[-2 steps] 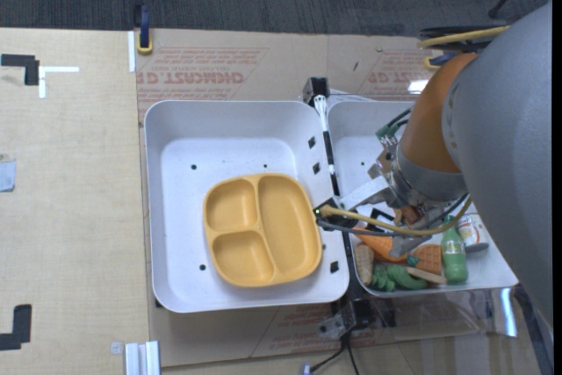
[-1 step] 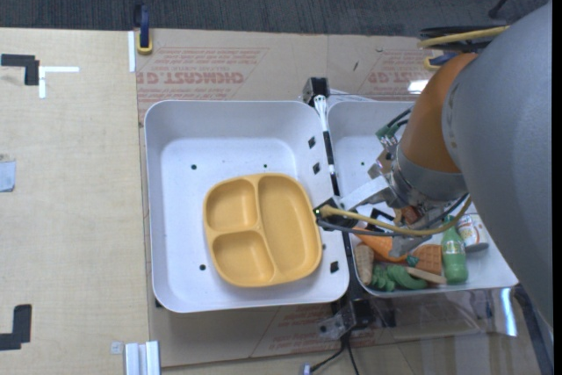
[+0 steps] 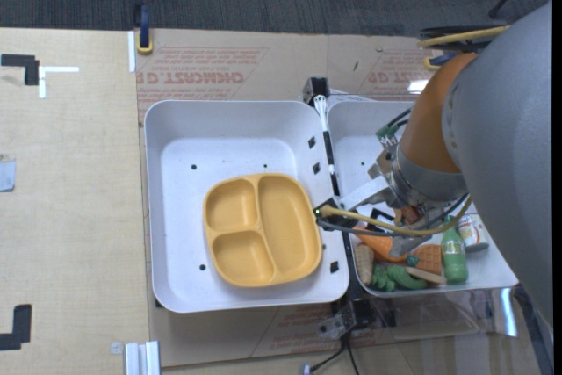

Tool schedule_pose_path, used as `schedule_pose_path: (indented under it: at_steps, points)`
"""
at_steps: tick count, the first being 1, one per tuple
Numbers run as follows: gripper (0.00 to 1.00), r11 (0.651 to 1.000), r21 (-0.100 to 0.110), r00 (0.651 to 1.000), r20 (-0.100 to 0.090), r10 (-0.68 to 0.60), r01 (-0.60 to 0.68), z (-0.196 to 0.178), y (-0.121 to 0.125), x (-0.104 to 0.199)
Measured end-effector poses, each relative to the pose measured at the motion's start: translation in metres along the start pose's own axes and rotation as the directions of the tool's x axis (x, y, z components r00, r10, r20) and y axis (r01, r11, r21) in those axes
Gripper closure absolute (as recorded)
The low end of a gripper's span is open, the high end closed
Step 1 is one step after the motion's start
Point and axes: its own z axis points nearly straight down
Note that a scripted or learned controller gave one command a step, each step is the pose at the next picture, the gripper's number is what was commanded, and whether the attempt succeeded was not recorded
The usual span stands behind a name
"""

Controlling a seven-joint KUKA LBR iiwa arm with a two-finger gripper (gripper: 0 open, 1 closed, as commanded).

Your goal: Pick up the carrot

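Observation:
The carrot point(image 3: 427, 260), orange with a pale end, lies at the near side of the right bin point(image 3: 351, 155) among other toy food. The arm reaches in from the right, and its orange band and grey wrist cover much of that bin. My gripper point(image 3: 397, 233) is low in the bin, just above and left of the carrot, with cables and black parts around it. Part of the carrot is hidden under the wrist. I cannot make out anything held.
A yellow three-part plate point(image 3: 262, 229) lies in the left bin point(image 3: 176, 189). Beside the carrot are a green bottle point(image 3: 454, 261), a green vegetable point(image 3: 393, 277) and a tan piece point(image 3: 363, 263). The wall between the bins runs just left of the gripper.

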Motion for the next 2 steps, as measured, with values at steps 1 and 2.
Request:
schedule_pose_path:
  at_steps: [1, 2]
  points:
    - [0.0, 1.0, 0.0, 1.0, 0.0, 0.0, 0.0, 0.0, 0.0, 0.0]
    - [0.0, 1.0, 0.0, 1.0, 0.0, 0.0, 0.0, 0.0, 0.0, 0.0]
